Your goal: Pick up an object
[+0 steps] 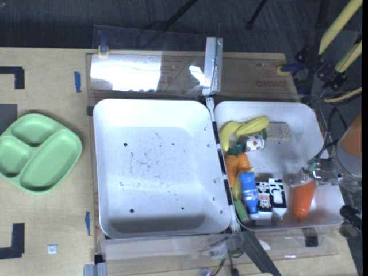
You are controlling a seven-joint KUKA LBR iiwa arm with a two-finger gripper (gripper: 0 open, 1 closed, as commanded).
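The gripper (313,174) sits low at the right side of the right bin (299,117), just above the top of an orange carrot (303,201) that lies near the bin's front wall; whether the fingers are apart or together cannot be told, since the wrist hides them, and nothing shows between them, so no hold can be claimed. The likeliest target, judging by position, is the carrot; its tapered, smooth body could slip out of a pinch, or roll toward the wall if the fingers land off its axis. The wall itself stands close, so a finger could catch on it and stall the descent. The other things crowd the bin's left edge: a banana (241,128), a blue bottle (249,191), a black-and-white box (271,193); the box lies nearest the carrot, and a sideways shove might push the carrot against it. The left bin (152,160) and the green plate (37,152) on the tabletop (46,91) lie well apart from the arm.
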